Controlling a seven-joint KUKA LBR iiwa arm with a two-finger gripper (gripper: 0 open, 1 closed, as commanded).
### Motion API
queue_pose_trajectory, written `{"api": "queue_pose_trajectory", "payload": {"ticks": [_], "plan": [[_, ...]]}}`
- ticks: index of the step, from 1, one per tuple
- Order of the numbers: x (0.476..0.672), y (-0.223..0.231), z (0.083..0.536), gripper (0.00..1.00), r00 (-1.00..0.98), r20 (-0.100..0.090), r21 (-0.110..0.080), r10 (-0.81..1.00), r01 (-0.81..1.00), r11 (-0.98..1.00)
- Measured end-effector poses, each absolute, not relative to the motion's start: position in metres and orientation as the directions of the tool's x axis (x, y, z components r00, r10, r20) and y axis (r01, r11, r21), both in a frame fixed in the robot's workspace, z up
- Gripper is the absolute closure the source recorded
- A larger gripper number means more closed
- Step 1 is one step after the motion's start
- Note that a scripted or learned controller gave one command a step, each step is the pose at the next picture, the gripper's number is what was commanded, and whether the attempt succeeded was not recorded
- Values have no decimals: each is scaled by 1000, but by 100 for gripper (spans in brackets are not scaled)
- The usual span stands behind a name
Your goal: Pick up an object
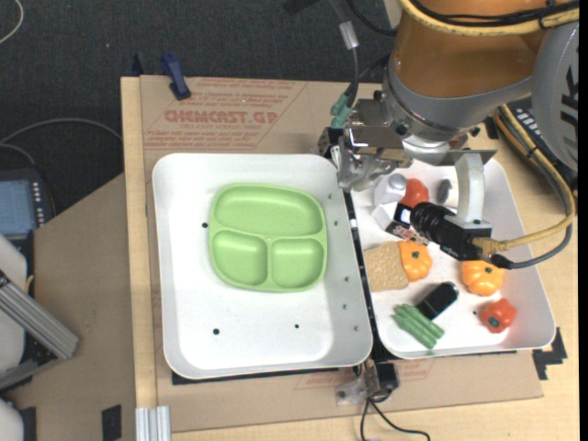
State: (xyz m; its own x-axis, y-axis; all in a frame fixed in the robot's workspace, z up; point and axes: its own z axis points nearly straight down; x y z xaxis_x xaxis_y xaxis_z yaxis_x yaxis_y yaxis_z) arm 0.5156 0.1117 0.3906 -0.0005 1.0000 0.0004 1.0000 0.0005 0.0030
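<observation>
Gripper (367,166) over bins' shared edge (354,246)

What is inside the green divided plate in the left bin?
Nothing that I can see: the green plate shows three bare compartments. The toy foods all lie in the right bin, partly covered by the arm.

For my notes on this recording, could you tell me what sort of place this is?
Probably a robotics lab bench: a grey and orange arm reaches over two white bins, one with a green divided plate, one with toy vegetables.
</observation>
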Motion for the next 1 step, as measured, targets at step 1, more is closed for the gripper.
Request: {"api": "queue_pose_trajectory", "payload": {"ticks": [1], "plan": [[477,149,373,100,-5,0,-5,1000,1000,5]]}}
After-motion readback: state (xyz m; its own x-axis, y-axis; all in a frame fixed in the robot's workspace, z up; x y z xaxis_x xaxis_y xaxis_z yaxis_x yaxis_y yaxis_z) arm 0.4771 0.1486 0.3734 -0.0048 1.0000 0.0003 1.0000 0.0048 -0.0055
